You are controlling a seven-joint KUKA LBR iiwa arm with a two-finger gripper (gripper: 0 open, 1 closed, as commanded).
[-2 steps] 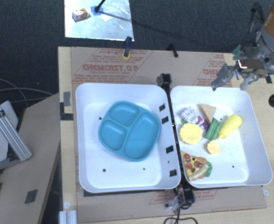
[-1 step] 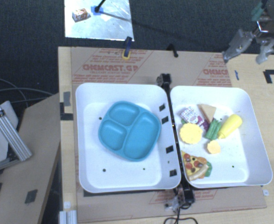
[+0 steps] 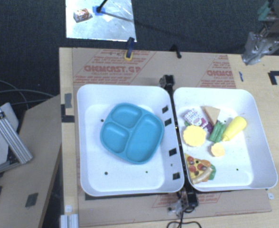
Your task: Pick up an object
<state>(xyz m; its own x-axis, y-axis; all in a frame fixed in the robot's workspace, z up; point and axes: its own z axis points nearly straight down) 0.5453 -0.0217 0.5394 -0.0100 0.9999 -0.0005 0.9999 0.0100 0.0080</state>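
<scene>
The right bin (image 3: 260,141) holds several toy foods: a yellow bottle-shaped piece (image 3: 234,127), a green piece (image 3: 217,131), a yellow disc (image 3: 194,136), a small yellow round (image 3: 218,150), a tan wedge (image 3: 210,113), a purple-and-white packet (image 3: 195,117) and a pizza slice (image 3: 199,168). A blue divided plate (image 3: 132,132) lies in the left bin (image 3: 89,175). My gripper (image 3: 257,49) hangs at the top right, beyond the far edge of the right bin and well away from the toys, with nothing visible in it.
A black hinge strip (image 3: 173,132) runs between the two bins. A brown cardboard sheet (image 3: 130,65) lies under them. A shiny square panel (image 3: 100,12) with a small object sits at the back left. Aluminium framing (image 3: 4,132) stands at the left.
</scene>
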